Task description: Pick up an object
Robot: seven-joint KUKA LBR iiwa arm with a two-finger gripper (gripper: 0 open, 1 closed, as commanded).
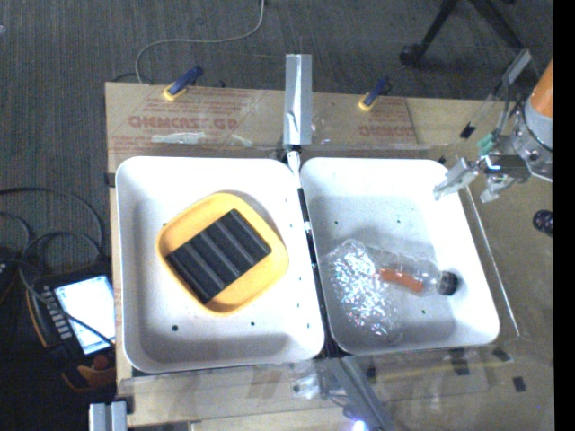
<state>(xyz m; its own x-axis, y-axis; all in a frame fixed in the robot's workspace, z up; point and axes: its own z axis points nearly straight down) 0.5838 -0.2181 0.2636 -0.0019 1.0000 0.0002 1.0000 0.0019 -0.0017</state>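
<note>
A yellow, rounded-square object with a black ribbed top [223, 250] lies in the left bin [144, 187]. In the right bin [377, 182], a crumpled clear plastic bottle [382, 281] lies on its side, with an orange piece inside and a black cap [446, 283] at its right end. My gripper [465, 187] hangs over the right bin's far right corner, above and to the right of the bottle. It is open, with nothing between its fingers [449, 181].
The bins stand side by side on a cardboard-covered bench, with blue-and-yellow clamps [182, 82] at the back edge. A metal strip [297, 106] rises between the bins. Cables and a tablet [81, 308] lie on the floor at left.
</note>
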